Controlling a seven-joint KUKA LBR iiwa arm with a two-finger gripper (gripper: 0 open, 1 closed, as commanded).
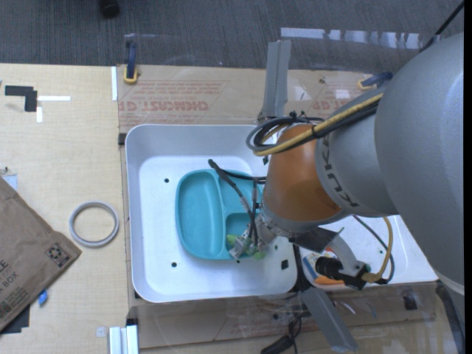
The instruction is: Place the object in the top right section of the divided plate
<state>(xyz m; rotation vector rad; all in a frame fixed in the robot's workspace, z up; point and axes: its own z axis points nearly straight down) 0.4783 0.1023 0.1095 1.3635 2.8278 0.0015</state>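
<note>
While the grey arm (413, 131) stretches in from the right, its orange band (299, 175) hangs directly over the near white bin (147, 220), and the gripper (247, 248) is down low at the right end of the teal divided plate (199, 212). That plate lies flat in the middle of the bin, its large section to the left and the smaller sections tucked under the wrist — mostly hidden from the camera. Right at the gripper tip sits a small green object (243, 242), in or at the edge of the plate's right-hand part; which compartment it is in cannot be told, nor whether it is gripped or just lying there. Whether the tip is parted or closed cannot be told either — the wrist and its black cables (236, 190) cover it. Off to the left on the wooden bench (59, 146) rests a tape ring (94, 223), beside a cardboard box (26, 249)
</note>
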